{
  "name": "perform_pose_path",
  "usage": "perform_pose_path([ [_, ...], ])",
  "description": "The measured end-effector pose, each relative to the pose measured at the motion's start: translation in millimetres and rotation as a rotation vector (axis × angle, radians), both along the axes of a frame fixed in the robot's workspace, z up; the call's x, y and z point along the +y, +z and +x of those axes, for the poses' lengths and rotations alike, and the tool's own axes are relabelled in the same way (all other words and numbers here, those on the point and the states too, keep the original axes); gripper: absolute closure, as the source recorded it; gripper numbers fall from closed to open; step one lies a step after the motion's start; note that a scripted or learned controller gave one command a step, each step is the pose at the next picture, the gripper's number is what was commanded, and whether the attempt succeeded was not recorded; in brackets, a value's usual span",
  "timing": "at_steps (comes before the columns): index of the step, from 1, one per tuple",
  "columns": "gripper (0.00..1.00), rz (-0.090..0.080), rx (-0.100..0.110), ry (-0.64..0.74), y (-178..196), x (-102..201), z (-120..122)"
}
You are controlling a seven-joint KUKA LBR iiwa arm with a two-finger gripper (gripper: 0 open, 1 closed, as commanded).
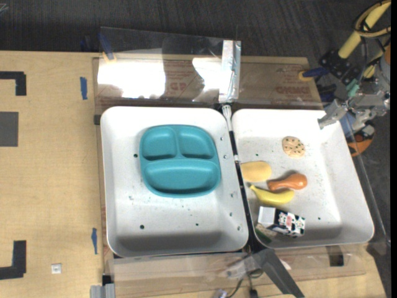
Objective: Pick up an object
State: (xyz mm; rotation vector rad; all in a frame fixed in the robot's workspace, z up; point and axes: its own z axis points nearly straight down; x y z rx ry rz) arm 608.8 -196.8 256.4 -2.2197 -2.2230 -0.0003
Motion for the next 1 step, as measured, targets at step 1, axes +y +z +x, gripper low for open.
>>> perform_pose_path([
  [1,0.0,0.003,0.009,0.01,-121.2,66.8,-48.6],
])
